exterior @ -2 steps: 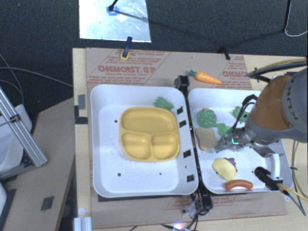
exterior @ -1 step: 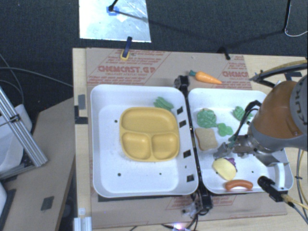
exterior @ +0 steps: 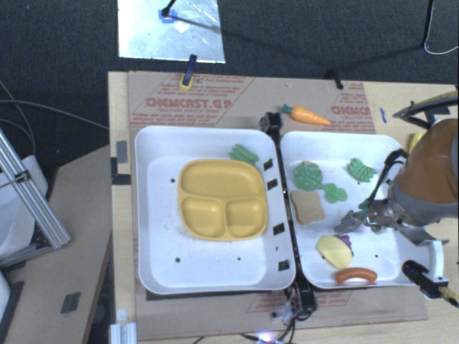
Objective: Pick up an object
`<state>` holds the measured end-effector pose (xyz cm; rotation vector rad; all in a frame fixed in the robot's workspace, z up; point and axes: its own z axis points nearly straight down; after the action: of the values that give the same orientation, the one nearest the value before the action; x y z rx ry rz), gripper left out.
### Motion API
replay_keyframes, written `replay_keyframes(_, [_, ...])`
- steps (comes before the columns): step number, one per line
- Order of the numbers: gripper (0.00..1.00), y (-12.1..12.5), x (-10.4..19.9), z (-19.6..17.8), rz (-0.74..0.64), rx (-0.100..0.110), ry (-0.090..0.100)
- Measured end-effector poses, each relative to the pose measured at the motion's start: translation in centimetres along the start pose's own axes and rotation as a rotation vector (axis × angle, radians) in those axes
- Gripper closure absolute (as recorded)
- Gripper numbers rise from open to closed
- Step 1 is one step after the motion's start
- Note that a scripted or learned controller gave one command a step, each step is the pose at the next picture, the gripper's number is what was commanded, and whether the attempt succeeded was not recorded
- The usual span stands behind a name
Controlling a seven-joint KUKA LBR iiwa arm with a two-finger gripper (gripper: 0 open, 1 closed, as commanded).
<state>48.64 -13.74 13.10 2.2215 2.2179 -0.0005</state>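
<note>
The right bin [exterior: 373, 145] holds several toy foods: a large green leafy piece [exterior: 308, 175], a small green piece [exterior: 334, 191], another green piece [exterior: 361, 168], a tan bread slice [exterior: 308, 207], a pale yellow potato-like piece [exterior: 332, 250] with a purple bit [exterior: 346, 242] beside it, and a red sausage [exterior: 355, 275]. My gripper [exterior: 348, 223] hangs low over the middle of this bin, just right of the bread slice and just above the yellow piece. I see nothing held in it.
A yellow divided plate [exterior: 221, 198] lies in the left bin [exterior: 154, 213], with a green piece [exterior: 244, 153] at its upper right. An orange carrot [exterior: 307, 115] lies on the cardboard behind the bins. The arm's orange band [exterior: 430, 163] covers the right bin's right side.
</note>
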Motion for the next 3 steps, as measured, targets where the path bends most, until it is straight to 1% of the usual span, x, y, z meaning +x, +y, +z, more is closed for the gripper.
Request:
replay_keyframes(1, [0.00,2.2,-2.4,1.6,-0.001,-0.001,0.001])
replay_keyframes(2, [0.00,4.8,-7.1,4.8,0.000,0.000,-0.001])
replay_keyframes(3, [0.00,10.0,-6.8,4.6,-0.008,-0.006,0.000])
